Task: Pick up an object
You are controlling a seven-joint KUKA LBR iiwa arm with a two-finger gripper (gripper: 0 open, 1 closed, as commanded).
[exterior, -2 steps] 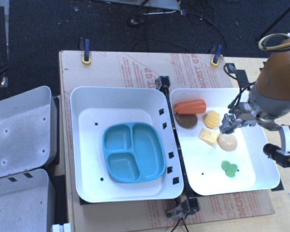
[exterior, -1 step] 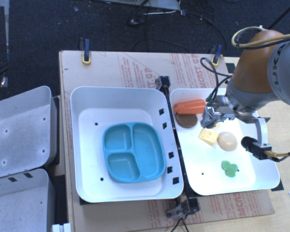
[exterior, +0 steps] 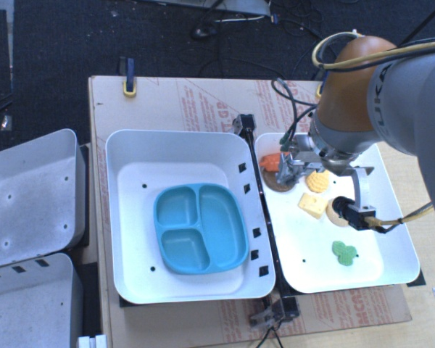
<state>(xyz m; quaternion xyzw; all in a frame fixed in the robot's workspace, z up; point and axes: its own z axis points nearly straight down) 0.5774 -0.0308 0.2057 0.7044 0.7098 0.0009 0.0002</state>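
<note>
My gripper (exterior: pixel 288 170) reaches down into the far left part of the right bin (exterior: pixel 391 267). It hangs right over a brown round object (exterior: pixel 278 184) and beside an orange-red object (exterior: pixel 270 162). A yellow ridged piece (exterior: pixel 318 183) and a pale yellow block (exterior: pixel 312 205) lie just right of the gripper. A green toy (exterior: pixel 344 252) rests nearer the front of that bin. The wrist hides the fingertips.
The left bin (exterior: pixel 123 194) holds a blue divided tray (exterior: pixel 200 227). A black divider (exterior: pixel 257 194) runs between the two bins. A tan round thing (exterior: pixel 338 214) lies partly under a black cable part. White lids (exterior: pixel 29 194) lie off the bench to the left.
</note>
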